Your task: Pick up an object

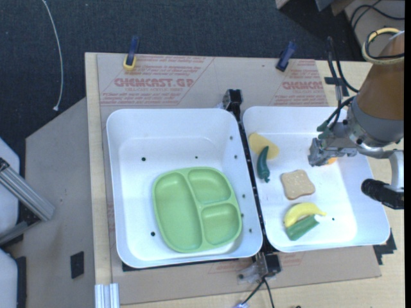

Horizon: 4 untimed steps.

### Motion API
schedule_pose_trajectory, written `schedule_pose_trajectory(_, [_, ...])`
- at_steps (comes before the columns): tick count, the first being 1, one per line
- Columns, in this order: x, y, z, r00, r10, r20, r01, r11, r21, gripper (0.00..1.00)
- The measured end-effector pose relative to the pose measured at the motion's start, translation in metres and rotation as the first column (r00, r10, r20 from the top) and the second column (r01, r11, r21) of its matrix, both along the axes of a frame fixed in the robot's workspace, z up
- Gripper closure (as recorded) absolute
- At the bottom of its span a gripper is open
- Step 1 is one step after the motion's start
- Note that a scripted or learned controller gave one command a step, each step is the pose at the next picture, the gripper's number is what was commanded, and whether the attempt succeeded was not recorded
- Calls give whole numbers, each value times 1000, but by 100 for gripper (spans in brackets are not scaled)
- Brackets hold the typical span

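Orange shows beneath the gripper, at the right of the frame inside the right bin; what this small item is cannot be told, nor can the pincer's state be told.

Camera view: candidate objects lie left of and below the gripper: a yellow piece touching a teal pepper near the bin's left wall, a bread slice at mid-bin, and a banana against a green vegetable. The left bin holds a green divided plate.

Risks, as judgement: the orange item is small and may slip out. Paired objects may shift together or foul a grasp. The flat bread offers little purchase.
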State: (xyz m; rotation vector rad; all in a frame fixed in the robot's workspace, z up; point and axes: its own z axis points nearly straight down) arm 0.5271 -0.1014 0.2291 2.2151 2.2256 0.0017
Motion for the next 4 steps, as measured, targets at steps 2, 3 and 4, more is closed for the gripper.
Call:
schedule_pose_trajectory(2, [47, 83, 1, 1000, 1, 0, -1, 1000, 1, 100])
schedule_pose_trajectory(3, [72, 132, -7, 1000, -3, 0, 3, 1000, 0, 100])
schedule_pose_trajectory(4, [108, 175, 5, 1000, 0, 3, 0, 1000, 1, 100])
